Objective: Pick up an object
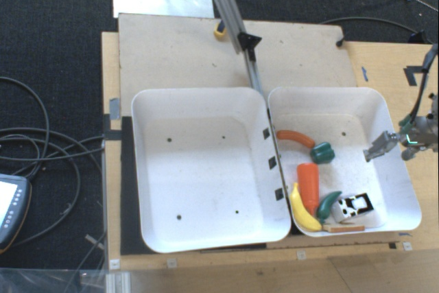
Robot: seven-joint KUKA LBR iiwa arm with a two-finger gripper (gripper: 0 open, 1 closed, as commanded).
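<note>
Inside right bin (357, 101): toys (banana (302, 207), carrot (309, 183))

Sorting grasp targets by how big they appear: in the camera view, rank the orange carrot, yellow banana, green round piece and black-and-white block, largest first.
1. Orange carrot
2. Yellow banana, close to the carrot, partly hidden, so this order is unsure
3. Black-and-white block
4. Green round piece, about the block's size, so unranked between them

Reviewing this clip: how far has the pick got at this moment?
Done: nothing lifted. The banana, orange carrot and green pepper all lie in the right bin. In hand: the gripper sits over that bin's right edge. Left: descend, grasp, lift.
</note>
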